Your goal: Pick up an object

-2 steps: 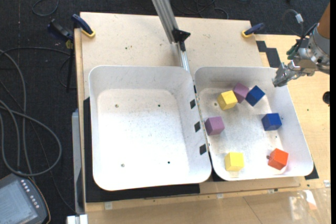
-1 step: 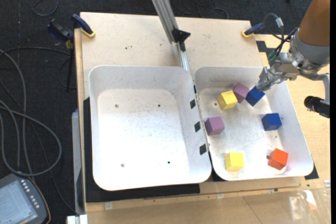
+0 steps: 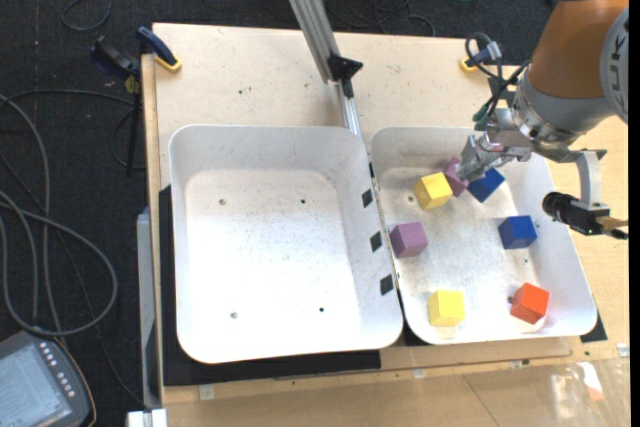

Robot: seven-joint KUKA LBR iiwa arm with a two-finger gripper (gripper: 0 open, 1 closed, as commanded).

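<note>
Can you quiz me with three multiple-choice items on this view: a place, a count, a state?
1. Where is the gripper?
A. over the left bin
B. over the right bin's far part
C. off the bench

2. How many yellow cubes lie in the right bin?
A. one
B. two
C. three

3. How does the orange cube lie?
A. alone near the near right corner
B. stacked on a blue cube
C. in the left bin

Answers: 1 B, it hangs by the far yellow cube and a blue cube. 2 B, the second lies nearer. 3 A, nothing touches it.
</note>
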